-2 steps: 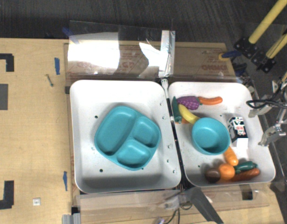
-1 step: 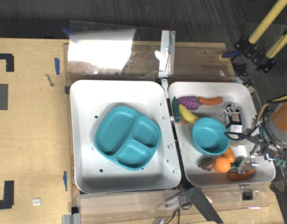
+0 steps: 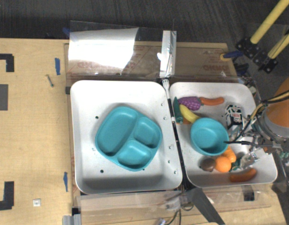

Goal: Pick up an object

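Observation:
The right bin holds a teal bowl, a yellow banana, purple grapes, an orange sausage-shaped toy, a round orange fruit, a brown lump, a red-brown hot dog and a small black-and-white item. My gripper reaches in from the right and hangs low over the bin's right side, between the bowl and the hot dog. Cables and the wrist blur its tip. Nothing is seen lifted.
The left bin holds a teal divided plate. A clear plastic sheet and a metal strip lie behind the bins. Yellow poles stand at the top right. Wooden bench lies to the left.

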You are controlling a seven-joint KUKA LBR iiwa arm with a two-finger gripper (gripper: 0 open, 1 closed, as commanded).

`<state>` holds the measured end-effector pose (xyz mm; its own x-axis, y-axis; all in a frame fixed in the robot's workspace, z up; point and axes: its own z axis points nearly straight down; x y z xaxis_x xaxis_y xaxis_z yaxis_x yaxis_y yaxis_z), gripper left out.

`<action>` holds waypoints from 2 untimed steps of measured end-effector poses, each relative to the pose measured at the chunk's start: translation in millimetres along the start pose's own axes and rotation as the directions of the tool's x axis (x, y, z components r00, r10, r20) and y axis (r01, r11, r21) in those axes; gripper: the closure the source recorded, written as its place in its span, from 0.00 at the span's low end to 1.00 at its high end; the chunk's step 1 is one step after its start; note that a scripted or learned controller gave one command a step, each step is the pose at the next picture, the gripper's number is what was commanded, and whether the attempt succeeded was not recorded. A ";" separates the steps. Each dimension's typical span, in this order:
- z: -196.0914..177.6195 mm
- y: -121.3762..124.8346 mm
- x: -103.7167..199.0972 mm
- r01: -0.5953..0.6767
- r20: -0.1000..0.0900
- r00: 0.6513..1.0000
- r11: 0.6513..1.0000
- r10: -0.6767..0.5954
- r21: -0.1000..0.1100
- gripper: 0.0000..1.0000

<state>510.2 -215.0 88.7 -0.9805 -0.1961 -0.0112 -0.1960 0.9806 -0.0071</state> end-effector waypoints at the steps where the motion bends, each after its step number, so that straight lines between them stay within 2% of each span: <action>1: -13.1 0.5 -4.6 0.003 0.012 1.000 1.000 -0.003 0.005 1.00; 2: -157.2 65.6 -56.8 0.029 0.009 1.000 1.000 -0.029 -0.001 1.00</action>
<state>551.0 -138.7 246.1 -0.9743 -0.2246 -0.0195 -0.2245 0.9745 -0.0061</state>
